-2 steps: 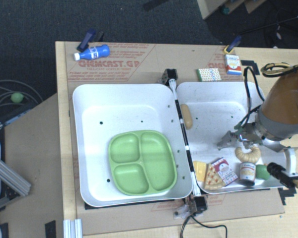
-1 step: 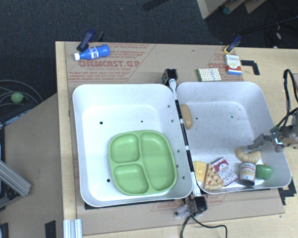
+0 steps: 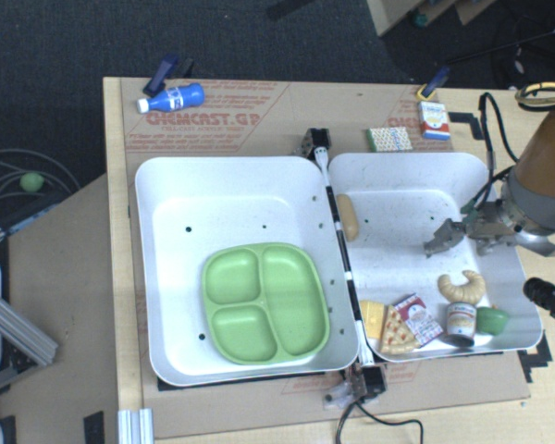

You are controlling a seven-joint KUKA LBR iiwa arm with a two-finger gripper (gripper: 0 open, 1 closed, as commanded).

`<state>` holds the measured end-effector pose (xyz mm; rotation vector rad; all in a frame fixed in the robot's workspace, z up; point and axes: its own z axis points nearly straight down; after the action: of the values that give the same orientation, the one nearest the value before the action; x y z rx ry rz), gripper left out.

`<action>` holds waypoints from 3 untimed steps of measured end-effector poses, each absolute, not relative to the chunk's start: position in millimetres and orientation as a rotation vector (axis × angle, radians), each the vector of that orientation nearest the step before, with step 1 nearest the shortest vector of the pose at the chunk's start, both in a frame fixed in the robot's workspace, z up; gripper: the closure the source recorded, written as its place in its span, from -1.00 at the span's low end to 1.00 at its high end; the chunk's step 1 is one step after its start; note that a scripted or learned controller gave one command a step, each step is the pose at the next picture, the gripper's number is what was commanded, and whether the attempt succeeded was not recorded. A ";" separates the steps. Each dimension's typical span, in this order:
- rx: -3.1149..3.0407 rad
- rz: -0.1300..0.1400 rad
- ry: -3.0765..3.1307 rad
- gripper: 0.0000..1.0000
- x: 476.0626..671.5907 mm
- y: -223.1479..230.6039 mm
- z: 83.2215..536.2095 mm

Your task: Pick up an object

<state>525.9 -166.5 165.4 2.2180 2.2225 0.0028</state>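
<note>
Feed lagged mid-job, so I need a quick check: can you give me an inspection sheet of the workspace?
Surface: bench bearing left bin and right bin.
Job's things: right bin holds croissant, jar, green piece, packet, cheese, bread roll.
Clutter: green tray in left bin; blue bottle, two small boxes on bench.
Gripper: gripper over right bin, above the croissant; holds nothing seen.
Cables: black cable by arm; cable at front edge.
Surroundings: dark carpet.

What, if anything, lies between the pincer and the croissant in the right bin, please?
Nothing: in the camera view, bare white bin floor separates the pincer from the croissant just below it.
</note>
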 end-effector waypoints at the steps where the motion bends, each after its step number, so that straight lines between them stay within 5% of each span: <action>1: 2.220 0.000 2.221 -1.00 591.1 -128.3 122.2; 2: 2.223 -0.002 2.220 -1.00 511.7 -161.9 184.4; 3: 2.223 -0.001 2.225 -1.00 565.4 -103.8 91.5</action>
<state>565.4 -103.8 91.5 2.2232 2.2254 -0.0012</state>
